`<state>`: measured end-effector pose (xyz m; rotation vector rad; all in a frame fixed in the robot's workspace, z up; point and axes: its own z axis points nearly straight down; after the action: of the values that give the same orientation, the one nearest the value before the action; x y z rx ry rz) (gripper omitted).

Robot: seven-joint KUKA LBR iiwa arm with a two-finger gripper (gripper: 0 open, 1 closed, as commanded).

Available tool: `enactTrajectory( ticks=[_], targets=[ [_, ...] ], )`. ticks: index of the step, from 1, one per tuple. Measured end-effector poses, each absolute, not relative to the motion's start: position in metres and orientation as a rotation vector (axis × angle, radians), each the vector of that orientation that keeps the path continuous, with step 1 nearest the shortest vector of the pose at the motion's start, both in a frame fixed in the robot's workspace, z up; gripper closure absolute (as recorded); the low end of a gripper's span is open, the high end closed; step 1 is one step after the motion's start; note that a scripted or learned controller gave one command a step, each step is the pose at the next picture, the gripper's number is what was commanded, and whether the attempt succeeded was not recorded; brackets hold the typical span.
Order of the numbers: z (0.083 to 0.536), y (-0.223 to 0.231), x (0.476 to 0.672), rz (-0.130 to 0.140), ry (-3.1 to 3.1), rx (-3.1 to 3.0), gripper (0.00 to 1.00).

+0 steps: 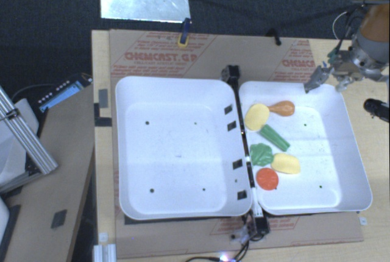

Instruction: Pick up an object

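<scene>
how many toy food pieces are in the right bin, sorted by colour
yellow: 2, the upper one and the lower one
green: 2, the long one and the leafy one
orange: 1
red: 1
total: 6

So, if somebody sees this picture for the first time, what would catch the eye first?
Probably the cluster of colourful toy foods in the right bin: a yellow piece, an orange piece, a green stick, and a red round piece nearer the front. Next, the gripper hanging over that bin's far right corner, and the large white left bin beside it.
</scene>
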<state>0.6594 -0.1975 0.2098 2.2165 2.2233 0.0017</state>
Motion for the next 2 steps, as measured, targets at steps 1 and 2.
enactTrajectory(
  ticks=[1, 2],
  targets=[
    [0.222, -0.198, 0.661, 0.005, 2.224, 2.209, 1.00],
    [0.372, -0.207, 0.670, 0.013, 2.216, 2.202, 1.00]
  ],
)
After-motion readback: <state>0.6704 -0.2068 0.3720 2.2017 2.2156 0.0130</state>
